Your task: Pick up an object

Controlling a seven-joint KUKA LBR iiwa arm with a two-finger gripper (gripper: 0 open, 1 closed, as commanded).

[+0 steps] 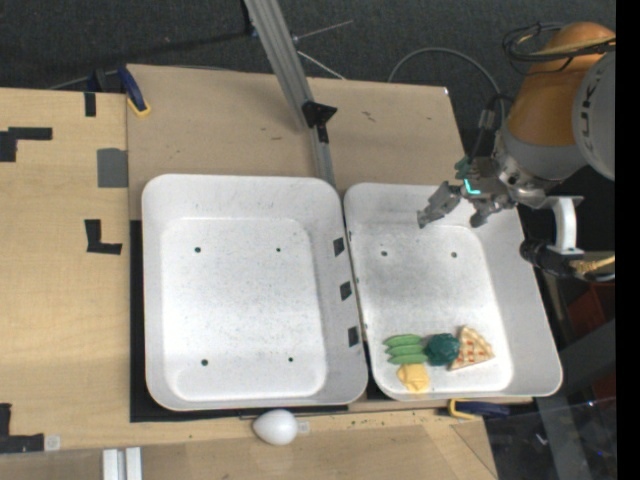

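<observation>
White plastic makes up the left bin (245,288), which lies well to the left of the pincer (457,211), its speckled floor bare. Below it, on the bench edge, a small white egg-shaped thing (276,426) is hard to identify. The right bin (440,268) sits directly under the pincer. At its near edge, well below the pincer, a cluster of small toys lies bunched together: a green pea pod (404,346), a yellow piece (413,375), a dark green lump (440,348) and a pizza slice (473,349). The arm (555,108) is cut off at the right. Its pincer hangs over the bin's far right corner, fingers spread apart and grasping nothing. Open floor lies between pincer and toys.
</observation>
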